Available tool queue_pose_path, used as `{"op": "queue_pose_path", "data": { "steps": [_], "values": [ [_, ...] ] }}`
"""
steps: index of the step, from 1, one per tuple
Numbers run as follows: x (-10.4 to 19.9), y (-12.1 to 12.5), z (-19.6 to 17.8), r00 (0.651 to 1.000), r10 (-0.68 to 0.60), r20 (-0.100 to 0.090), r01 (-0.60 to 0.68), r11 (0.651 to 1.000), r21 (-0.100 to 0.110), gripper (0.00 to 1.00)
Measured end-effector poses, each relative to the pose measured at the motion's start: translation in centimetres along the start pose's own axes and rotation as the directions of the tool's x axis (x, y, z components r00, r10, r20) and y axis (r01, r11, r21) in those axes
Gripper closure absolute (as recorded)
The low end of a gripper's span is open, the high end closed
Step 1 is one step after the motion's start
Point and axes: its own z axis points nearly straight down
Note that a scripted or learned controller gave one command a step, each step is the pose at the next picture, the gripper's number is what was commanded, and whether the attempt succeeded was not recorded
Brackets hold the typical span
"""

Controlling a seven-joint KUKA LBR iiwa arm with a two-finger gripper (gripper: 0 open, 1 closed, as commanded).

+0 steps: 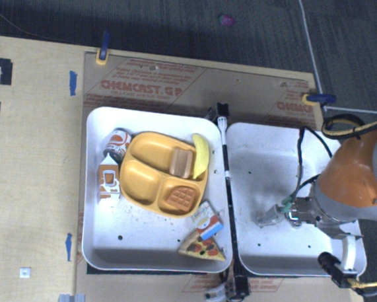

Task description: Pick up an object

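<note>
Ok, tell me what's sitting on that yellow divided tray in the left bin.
On the yellow tray: a brown block in one compartment and a waffle-like piece in another. A banana leans along its right rim. Whatever lies beneath the tray is covered.

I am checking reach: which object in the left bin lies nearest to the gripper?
The pizza slice, at that bin's front right corner; the banana and yellow tray lie farther from the gripper.

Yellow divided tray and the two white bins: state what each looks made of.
Yellow divided tray: looks like moulded plastic, going by its smooth rounded compartments, uniform colour and soft sheen. Left bin and right bin: probably thin formed plastic or enamelled metal, glossy white with rounded corners and rolled rims; the view leaves that open.
</note>
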Motion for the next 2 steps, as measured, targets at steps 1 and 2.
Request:
{"op": "queue_pose_path", "data": {
  "steps": [1,2],
  "values": [
    [-0.1,0.2,-1.1,1.0,0.003,0.004,-0.002,1.0,-0.006,1.0],
    [5.9,1.7,-9.3,1.0,-0.002,-0.001,0.002,1.0,0.001,1.0]
  ]
}}
